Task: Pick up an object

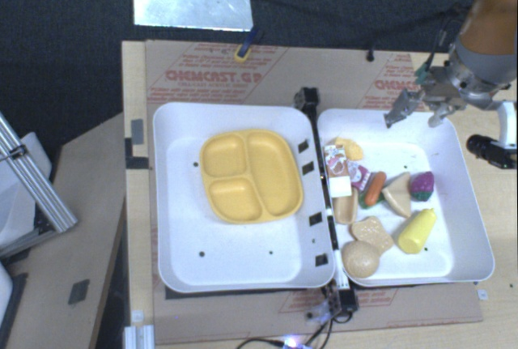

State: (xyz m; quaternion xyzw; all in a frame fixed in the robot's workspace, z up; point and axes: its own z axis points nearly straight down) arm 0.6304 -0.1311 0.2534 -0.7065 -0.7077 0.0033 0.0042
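The gripper [419, 111], fingers spread apart and holding nothing, is hovering over the right bin's [461, 177] far rim, with the toy food [380, 206] crowding below it, risking a 2-item snag.

The arm [486, 23] reaches in from the right, its jaws spread and empty above the right bin's [461, 177] far rim. That bin holds toy food: corn [416, 230], grapes [421, 185], a carrot [373, 188], bread [371, 233]. A yellow tray [249, 175] lies in the left bin [174, 202].
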